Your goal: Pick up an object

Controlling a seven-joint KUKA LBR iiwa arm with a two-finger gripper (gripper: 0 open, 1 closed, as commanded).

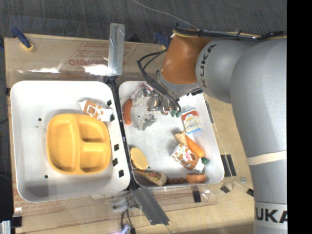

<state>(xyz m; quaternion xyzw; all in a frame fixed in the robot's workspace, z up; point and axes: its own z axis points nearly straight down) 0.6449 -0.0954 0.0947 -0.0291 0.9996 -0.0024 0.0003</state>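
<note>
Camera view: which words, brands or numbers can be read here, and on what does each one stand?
"KUKA" (cut off at the frame edge): on the arm's grey base.
Red print on the cardboard behind the bins: too blurred to read.
Small packages in the right bin, such as the carton: labels too small to read.

We noted two white bins. The left one held a yellow divided tray and an orange-and-white carton. In the right one we recorded a red-orange sausage, a tan round biscuit, an orange carrot, a white packet with red and blue print, and a brown-and-white patterned box. The arm was grey, its band orange.
</note>
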